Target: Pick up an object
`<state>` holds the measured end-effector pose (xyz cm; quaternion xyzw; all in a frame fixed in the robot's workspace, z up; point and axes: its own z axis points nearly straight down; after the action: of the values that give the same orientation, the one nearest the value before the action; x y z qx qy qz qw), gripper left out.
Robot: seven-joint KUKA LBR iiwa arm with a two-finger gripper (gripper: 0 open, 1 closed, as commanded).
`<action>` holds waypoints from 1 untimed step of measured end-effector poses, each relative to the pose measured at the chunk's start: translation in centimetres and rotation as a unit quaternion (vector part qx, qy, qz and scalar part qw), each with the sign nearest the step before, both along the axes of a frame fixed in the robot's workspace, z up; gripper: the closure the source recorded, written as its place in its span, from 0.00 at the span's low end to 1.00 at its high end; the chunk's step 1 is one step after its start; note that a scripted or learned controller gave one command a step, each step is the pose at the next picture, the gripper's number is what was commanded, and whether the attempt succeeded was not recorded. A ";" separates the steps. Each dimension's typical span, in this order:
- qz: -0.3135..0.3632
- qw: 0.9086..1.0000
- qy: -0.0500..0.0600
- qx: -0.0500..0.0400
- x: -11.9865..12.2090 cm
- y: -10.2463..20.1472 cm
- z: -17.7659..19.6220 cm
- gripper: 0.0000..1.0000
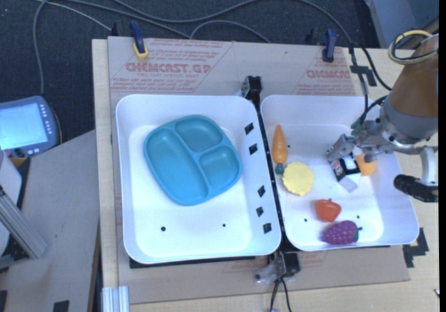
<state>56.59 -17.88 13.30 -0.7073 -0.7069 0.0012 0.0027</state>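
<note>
Two glossy white bins; jaws' state unclear, w/ bumpy purple grapes in right bin.

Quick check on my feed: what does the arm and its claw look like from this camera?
The arm enters from the right: a rounded grey body with a broad orange band above the wrist and a yellow cable looped near its top. The claw is a small grey metal assembly with black parts, over the right white bin. A dark cable runs along the bench beside it.
</note>
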 end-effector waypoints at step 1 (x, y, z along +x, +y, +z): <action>0.005 1.000 -0.004 0.006 0.5 0.9 -4.7 0.00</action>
<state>57.06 -16.98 8.59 -0.7040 -0.7102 -0.0062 0.0042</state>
